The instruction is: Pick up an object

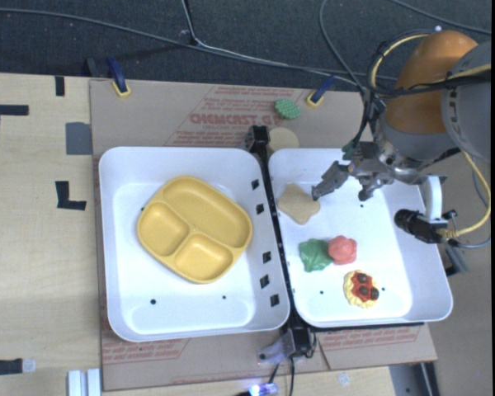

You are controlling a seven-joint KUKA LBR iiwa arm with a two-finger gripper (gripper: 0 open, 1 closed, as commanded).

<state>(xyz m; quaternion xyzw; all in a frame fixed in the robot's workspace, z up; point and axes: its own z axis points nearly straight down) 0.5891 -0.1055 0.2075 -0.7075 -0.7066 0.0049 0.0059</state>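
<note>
pizza toy (361, 289): yellow, red-topped, flat | fingers (323, 188): spread apart, grasping nothing

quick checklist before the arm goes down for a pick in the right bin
1. Pincer open: ok, the two fingers stand apart over the right bin.
2. Nothing held already: ok, no item sits between the fingers.
3. A target close by: ok, the beige piece lies just left of the pincer, apart from the other items.
4. Green piece free to lift alone: not ok, it touches the red piece.
5. Yellow and red piece free: ok, it lies alone near the front.
6. Pincer height above the bin floor: cannot tell from this slant.
</note>
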